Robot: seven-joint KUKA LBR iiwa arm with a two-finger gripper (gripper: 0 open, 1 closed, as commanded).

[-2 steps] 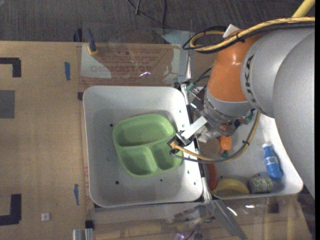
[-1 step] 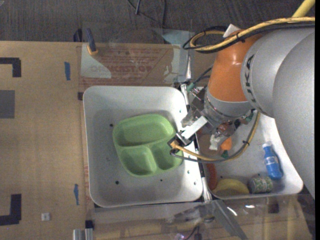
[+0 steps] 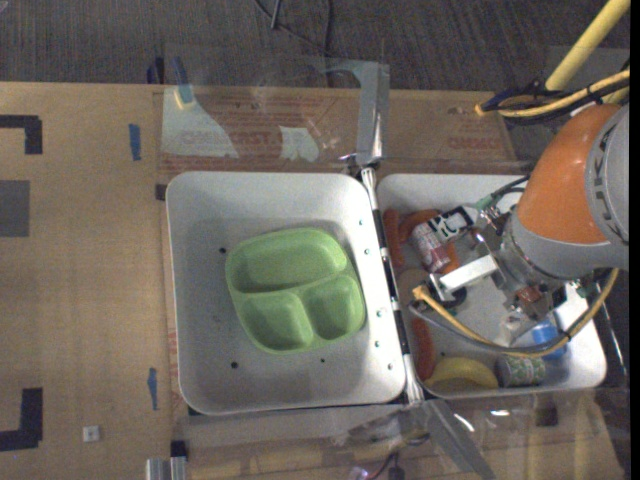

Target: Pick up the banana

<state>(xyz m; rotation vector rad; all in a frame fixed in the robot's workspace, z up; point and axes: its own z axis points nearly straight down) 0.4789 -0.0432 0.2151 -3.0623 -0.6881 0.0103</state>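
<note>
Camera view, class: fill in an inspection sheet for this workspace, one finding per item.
Surface: wooden bench bearing two white bins, left bin and right bin.
Job's things: yellow banana at the right bin's near edge.
Clutter: green divided tray in the left bin; red can, a green can and a blue item in the right.
End effector: above the right bin, fingers unclear.
Cables: yellow cable looping under the arm.
Surroundings: dark carpet.
</note>
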